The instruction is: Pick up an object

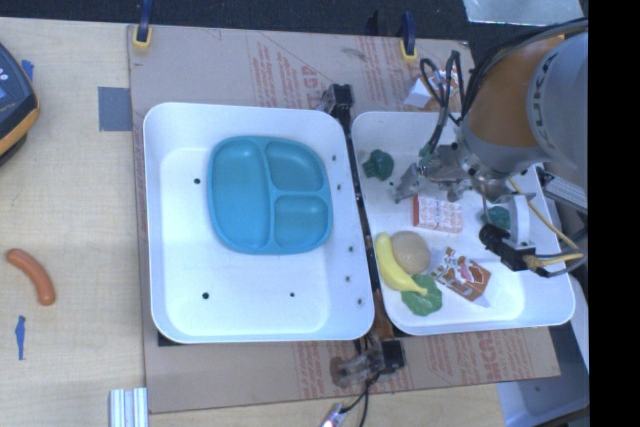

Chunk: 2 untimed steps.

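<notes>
Nearest, along the right bin's (pixel 455 320) front edge, a green toy (pixel 425 300), a banana (pixel 390 267), a tan ball (pixel 410 250) and a red wrapper (pixel 466 278) lay crowded and touching. Toward the bin's middle sat a red-and-white packet (pixel 437 213), flat and alone, with the gripper (pixel 432 177) just behind it; whether its grip was spread or closed could not be made out. Near the far left corner lay a dark green lump (pixel 378 164). The packet looked the best target: a straight descent, centred, clear of the crowded front pile.
</notes>
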### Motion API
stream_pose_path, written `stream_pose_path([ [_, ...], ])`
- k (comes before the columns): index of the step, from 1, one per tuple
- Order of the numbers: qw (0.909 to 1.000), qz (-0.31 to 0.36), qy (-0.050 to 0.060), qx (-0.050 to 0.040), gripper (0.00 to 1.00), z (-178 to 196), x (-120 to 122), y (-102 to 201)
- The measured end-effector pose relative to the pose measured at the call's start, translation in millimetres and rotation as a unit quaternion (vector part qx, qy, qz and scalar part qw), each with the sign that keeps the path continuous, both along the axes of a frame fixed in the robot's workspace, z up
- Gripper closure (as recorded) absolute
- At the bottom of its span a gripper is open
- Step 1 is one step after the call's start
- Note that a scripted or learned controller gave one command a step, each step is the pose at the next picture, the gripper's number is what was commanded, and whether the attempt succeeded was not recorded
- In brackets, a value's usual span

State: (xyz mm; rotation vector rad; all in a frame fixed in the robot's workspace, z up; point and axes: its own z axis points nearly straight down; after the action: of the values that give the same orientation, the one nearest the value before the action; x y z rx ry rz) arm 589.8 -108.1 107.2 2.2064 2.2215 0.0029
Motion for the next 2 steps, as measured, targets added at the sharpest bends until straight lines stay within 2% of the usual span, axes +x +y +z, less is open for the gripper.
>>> stream_pose_path([
  [1, 1.0000, -0.001, 0.008, 0.0028, 0.00, -16, 65, 10],
  [2, 1.0000, -0.002, 0.006, 0.0029, 0.00, -15, 66, -2],
])
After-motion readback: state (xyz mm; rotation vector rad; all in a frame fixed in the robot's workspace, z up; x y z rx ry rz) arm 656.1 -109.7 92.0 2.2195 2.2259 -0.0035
